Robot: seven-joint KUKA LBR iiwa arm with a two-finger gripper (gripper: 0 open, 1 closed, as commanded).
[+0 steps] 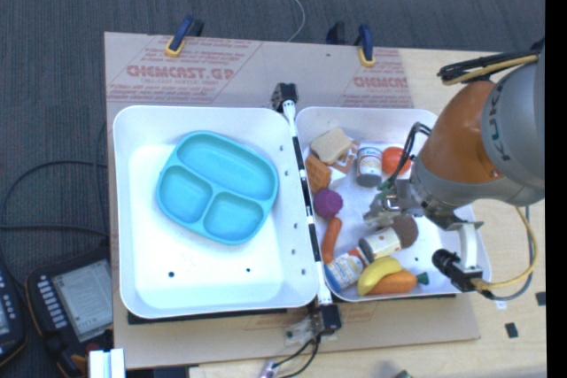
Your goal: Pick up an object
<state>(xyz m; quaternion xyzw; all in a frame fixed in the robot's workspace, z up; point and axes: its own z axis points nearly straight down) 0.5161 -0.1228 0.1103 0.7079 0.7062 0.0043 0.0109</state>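
Grey arm's gripper (387,206) low in the right bin (425,116), finger state impossible to tell, purple ball (329,203) just left of gripper, banana (379,273) below it, blue divided plate (218,187) far left of it

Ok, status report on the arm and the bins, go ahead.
Gripper low in right bin, over the toy food pile. Nothing seen held. Banana, carrot close by. Blue divided plate in left bin.

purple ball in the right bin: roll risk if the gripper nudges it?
Probably. The purple ball looks round and smooth, so a glancing push would likely send it rolling. It sits by the bin's left wall with a carrot just below, which may stop it soon. Its curved surface could slip from a pinch.
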